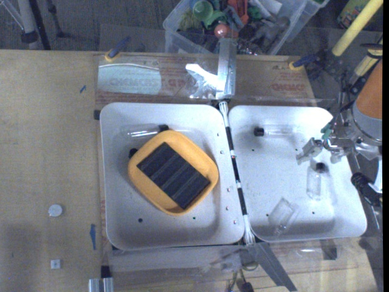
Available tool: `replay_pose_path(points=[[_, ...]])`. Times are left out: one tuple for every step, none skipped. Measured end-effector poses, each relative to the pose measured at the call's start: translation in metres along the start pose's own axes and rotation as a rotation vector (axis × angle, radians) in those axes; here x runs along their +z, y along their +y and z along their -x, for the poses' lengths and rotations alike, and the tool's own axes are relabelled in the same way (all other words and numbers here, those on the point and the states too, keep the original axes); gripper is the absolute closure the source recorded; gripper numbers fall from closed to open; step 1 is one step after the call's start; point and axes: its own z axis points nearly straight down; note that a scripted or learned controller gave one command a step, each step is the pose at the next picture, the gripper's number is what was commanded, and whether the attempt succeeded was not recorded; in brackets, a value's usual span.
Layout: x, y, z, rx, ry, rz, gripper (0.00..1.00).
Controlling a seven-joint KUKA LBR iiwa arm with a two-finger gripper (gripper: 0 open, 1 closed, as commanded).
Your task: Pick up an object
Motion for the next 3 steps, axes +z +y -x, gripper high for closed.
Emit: replay_pose_path(points=[[-0.048,0.053,0.001,-0.066,-0.003,0.005,0.00],[0.079,0.123,-0.055,-0.405,-0.004,0.006,0.00],[0.104,0.115,-0.065,0.031,-0.002,0.003,0.00]])
